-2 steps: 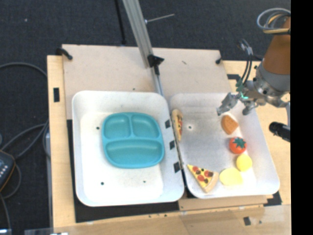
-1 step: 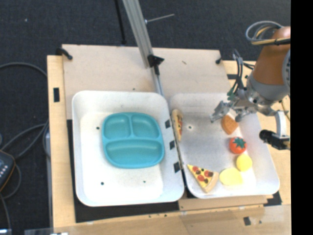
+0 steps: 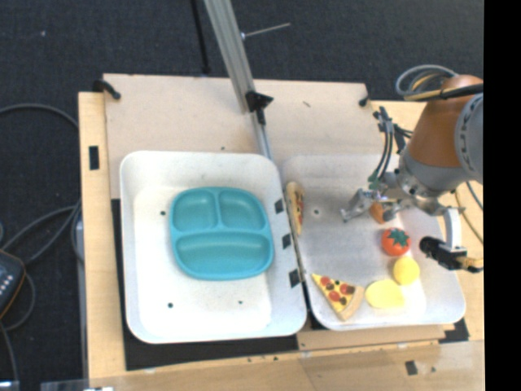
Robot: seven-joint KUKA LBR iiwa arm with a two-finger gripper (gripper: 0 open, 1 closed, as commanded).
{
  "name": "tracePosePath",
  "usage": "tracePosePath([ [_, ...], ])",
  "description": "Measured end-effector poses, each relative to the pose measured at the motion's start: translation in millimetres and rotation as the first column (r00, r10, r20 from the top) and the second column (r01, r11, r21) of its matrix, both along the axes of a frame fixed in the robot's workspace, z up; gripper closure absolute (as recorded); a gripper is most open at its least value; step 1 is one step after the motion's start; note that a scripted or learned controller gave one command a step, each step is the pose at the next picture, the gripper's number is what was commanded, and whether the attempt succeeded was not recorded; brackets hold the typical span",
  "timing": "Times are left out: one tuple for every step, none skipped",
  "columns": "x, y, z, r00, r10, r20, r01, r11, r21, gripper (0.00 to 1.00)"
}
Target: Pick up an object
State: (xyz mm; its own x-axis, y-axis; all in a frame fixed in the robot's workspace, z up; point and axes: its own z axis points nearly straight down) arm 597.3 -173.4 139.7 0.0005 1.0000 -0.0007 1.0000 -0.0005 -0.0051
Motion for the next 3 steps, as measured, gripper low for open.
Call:
tracePosePath([
  [-0.8, -0.8, -41.2, 1.000, -0.001, 0.002, 0.001, 1.000, 0.000, 0.00],
  [1.0, -2.4, -27.1, 1.000, -0.005, 0.009, 0.005, 1.000, -0.002, 1.00],
  [8.6, -12.5, 27.3, 1.000, -0.005, 0.012, 0.005, 1.000, -0.003, 1.00],
])
